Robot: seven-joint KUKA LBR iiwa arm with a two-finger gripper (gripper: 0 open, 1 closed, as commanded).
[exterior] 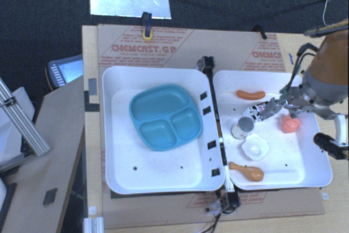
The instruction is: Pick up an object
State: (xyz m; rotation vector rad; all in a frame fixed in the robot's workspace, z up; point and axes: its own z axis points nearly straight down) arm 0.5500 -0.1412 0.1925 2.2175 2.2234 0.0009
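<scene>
The right bin (pixel 313 172) holds several small items. An orange sausage (pixel 251 94) lies near its far wall. A grey cup (pixel 241 127) sits by the divider, with a white dish-like piece (pixel 254 147) just in front of it. A tan drumstick (pixel 247 172) lies near the front wall, and a pink lump (pixel 290 124) rests toward the right. My gripper (pixel 263 111) reaches in from the right and hangs low between the sausage and the grey cup, just up and right of the cup. A small black-and-white part at its tip is too unclear to identify.
The left bin (pixel 117 172) carries a teal divided plate (pixel 165 116). A black clip strip (pixel 211 117) runs along the wall between the bins. The arm's orange band (pixel 332 60) looms over the right bin's far right corner. Cardboard lies under both bins.
</scene>
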